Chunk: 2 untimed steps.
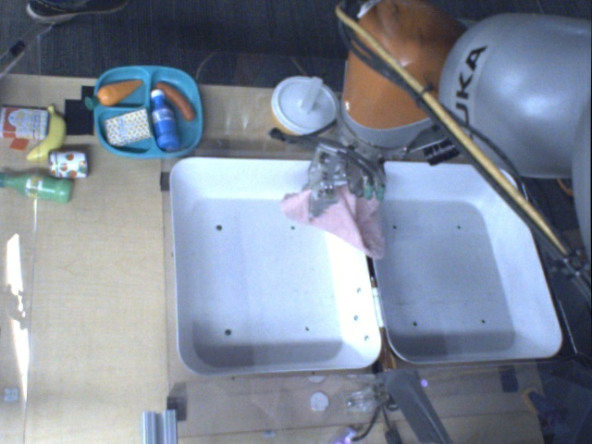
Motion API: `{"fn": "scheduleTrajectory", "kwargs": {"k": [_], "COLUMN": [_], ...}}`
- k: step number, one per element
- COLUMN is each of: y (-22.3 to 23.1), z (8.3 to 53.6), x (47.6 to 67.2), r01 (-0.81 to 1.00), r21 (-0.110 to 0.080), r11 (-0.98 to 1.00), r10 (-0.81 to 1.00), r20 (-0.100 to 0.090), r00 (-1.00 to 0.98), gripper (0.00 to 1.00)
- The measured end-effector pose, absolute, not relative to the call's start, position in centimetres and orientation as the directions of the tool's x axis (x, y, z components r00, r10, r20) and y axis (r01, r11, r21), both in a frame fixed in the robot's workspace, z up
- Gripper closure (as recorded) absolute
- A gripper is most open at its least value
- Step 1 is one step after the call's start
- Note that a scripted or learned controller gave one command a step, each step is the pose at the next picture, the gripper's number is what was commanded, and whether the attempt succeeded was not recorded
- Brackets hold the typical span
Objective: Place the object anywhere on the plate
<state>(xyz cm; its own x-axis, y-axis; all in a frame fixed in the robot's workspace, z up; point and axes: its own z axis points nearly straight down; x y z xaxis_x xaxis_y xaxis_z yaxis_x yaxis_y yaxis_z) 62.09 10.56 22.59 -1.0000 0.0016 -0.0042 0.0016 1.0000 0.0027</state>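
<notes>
A pink cloth hangs from my gripper, which is shut on its top edge. The cloth dangles over the rim between the left bin and the right bin, at their far ends. The blue divided plate sits on the bench beyond the left bin's far left corner, well to the left of the gripper. It carries a toy carrot, a small blue bottle and a sausage.
A white lidded cup stands just behind the left bin, close to the wrist. A banana, a small can, a green bottle and a carton lie left of the plate.
</notes>
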Motion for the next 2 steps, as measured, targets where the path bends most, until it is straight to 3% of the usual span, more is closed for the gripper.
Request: {"fn": "scheduleTrajectory", "kwargs": {"k": [1,2], "y": [15.81,15.79], "z": [22.70,22.73], "x": [61.97,61.98], "r01": [-0.003,-0.003], "r21": [0.004,0.004], "r11": [1.000,1.000], "r10": [-0.003,-0.003], "r20": [-0.007,-0.008], "r00": [-1.000,-1.000], "gripper": [1.00,0.00]}}
